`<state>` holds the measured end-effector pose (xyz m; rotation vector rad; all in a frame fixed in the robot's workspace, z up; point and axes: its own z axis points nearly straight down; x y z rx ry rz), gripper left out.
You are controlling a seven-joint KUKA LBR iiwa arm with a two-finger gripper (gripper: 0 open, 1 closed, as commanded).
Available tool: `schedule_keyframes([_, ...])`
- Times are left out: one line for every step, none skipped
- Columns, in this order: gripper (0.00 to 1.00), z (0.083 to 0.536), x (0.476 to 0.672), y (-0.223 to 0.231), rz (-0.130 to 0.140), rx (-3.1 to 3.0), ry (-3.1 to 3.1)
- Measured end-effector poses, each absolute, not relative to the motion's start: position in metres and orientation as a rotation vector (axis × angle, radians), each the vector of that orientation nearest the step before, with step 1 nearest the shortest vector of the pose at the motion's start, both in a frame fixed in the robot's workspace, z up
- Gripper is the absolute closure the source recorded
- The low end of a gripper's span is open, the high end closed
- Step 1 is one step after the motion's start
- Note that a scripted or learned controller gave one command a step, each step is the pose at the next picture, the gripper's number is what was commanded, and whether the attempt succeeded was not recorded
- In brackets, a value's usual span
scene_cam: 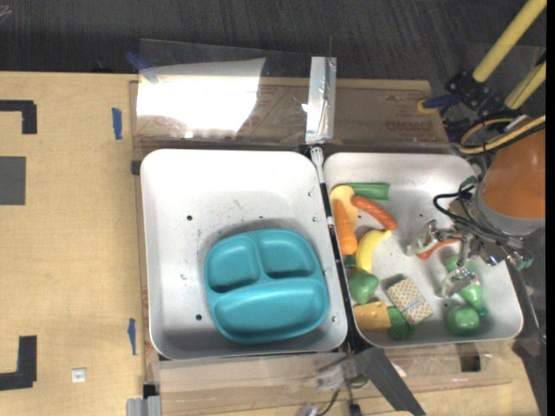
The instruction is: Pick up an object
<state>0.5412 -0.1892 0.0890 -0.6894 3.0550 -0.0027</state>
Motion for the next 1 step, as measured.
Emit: schedule_keyframes([0.00, 0.0897, 0.5336, -0.1535, -0.006, -0.510, 3.087])
